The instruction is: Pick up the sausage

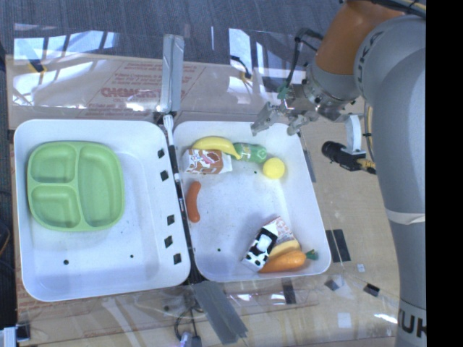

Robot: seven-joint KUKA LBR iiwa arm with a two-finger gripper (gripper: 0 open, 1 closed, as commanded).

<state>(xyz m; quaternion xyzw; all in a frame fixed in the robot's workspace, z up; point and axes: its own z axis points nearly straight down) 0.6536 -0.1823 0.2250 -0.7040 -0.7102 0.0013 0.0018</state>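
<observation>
The shallow white left bin [43,266] holds one thing, a light green plastic plate with three compartments [74,186], lying flat in its upper left part. Just right of it, across the dark hinge strip between the two containers, the shallow white right bin [231,259] carries everything else. The small orange-red sausage [193,201] lies lengthwise close to this bin's left wall, about midway down, apart from the other items. Above it sits a small white and brown food packet [206,162], with a yellow banana [214,146] touching its top edge and curving to the right. A green plastic vegetable [252,151] lies against the banana's right end, and a round yellow lemon-like ball [273,168] rests just beside that. In the lower right corner a black-and-white cow-patterned carton [263,245] leans tilted, with an orange carrot [286,261] lying against its lower side and a yellowish piece [286,248] wedged between them. Over the bin's upper right corner hangs the grey two-finger gripper [277,123], its fingers spread apart with nothing between them, well away from the sausage.
</observation>
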